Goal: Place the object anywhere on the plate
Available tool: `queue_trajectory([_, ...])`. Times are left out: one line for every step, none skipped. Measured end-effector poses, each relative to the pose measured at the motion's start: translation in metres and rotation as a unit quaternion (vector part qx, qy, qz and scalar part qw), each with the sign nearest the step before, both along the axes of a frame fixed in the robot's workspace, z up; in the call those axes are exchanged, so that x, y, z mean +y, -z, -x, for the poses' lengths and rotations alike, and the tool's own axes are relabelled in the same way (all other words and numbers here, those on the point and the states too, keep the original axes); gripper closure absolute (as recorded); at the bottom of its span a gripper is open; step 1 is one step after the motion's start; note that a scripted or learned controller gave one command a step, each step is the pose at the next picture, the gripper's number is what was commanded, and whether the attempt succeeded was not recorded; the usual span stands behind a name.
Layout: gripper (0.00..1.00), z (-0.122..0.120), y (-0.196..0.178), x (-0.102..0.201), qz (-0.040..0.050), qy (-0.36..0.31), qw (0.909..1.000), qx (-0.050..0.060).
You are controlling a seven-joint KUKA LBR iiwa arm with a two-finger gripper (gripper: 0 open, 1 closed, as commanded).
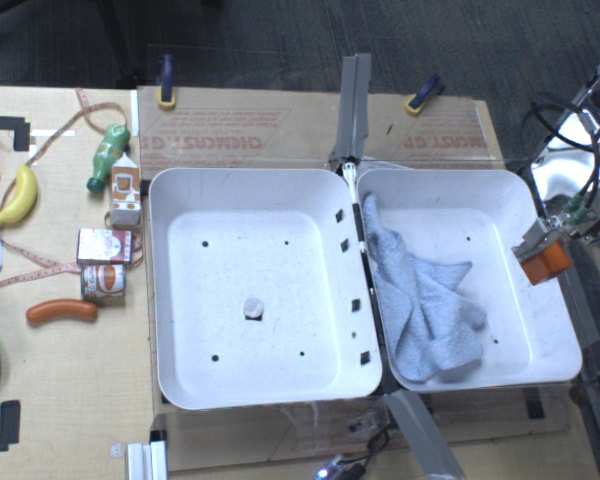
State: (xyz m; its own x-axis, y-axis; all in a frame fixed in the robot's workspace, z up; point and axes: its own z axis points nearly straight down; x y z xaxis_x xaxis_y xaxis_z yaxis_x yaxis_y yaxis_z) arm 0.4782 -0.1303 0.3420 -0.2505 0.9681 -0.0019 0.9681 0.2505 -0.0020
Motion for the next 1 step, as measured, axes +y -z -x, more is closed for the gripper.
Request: queue_trajectory([1.00,-0.0003,0.0051,0.0588,-0.0007,-0.081,0.9967,0.001])
